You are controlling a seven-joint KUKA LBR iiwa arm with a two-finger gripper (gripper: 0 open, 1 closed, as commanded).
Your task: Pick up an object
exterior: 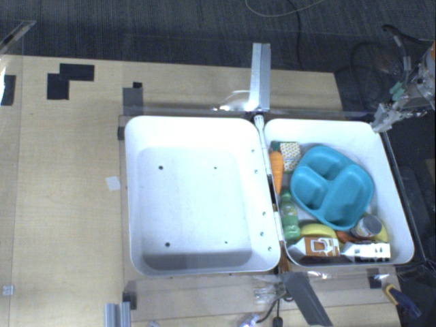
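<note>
Near the white box (371, 252) in the right bin (402, 213), the gripper (392, 111) waits over the far corner, its opening impossible to tell.

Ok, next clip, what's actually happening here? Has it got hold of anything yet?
Nothing is held yet. The gripper sits at the far right, over the back right corner of the right-hand white bin, above no object. The objects lie untouched in that bin: a blue divided plastic tray, an orange carrot, a green bottle and a yellow banana-like piece. The left-hand white bin sits alongside.
</note>
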